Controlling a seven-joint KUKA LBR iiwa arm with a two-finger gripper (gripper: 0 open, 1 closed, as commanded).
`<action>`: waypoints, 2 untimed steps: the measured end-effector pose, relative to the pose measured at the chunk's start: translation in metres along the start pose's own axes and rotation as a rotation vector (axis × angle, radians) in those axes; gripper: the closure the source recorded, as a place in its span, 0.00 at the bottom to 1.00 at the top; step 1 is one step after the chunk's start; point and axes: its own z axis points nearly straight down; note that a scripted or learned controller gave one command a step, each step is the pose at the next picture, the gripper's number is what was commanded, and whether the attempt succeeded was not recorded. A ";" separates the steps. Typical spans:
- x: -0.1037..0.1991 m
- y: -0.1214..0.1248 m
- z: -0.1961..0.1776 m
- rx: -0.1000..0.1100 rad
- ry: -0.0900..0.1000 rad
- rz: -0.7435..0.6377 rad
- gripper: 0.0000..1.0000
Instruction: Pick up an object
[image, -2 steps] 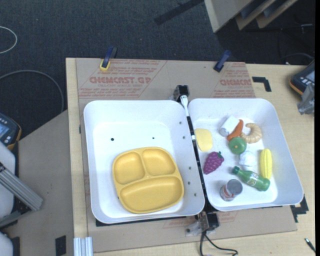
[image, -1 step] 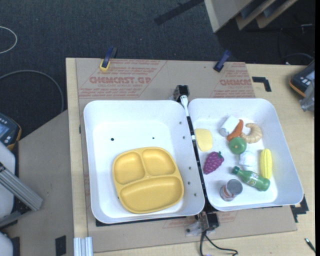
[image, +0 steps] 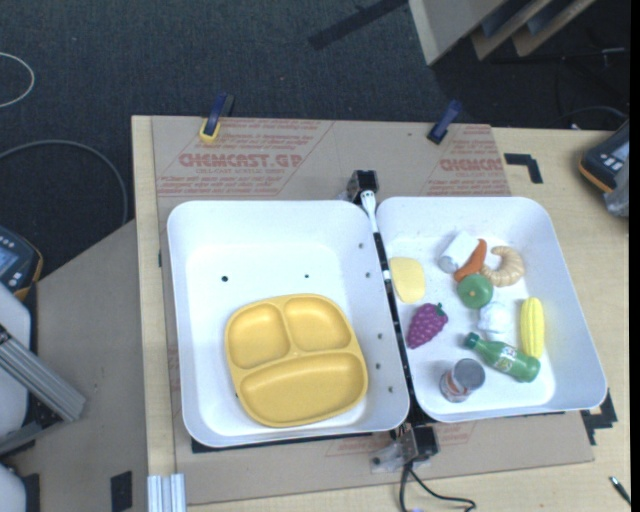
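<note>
Camera view: two bins on the bench, toys packed in the right bin (image: 572, 330); how far the gripper is open, and any load in it, cannot be told.
A yellow divided plate (image: 295, 358) is seen lying flat in the left bin (image: 260, 245), toward its near edge. In the right bin, a pale yellow piece (image: 407, 279) is set by the wall shared with the left bin, with purple grapes (image: 427, 324) just below it. A carrot (image: 471, 260) is laid tilted against a green apple (image: 476, 290), and a tan croissant (image: 507, 265) is beside both. A corn cob (image: 532, 327) is placed upright along the far side, a green bottle (image: 503, 359) is laid flat near its lower end, and a can (image: 462, 380) is touching the bottle's neck.
</note>
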 end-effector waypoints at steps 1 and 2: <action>0.000 0.001 -0.011 -0.004 -0.002 0.000 1.00; -0.001 0.002 -0.021 -0.008 -0.004 0.000 1.00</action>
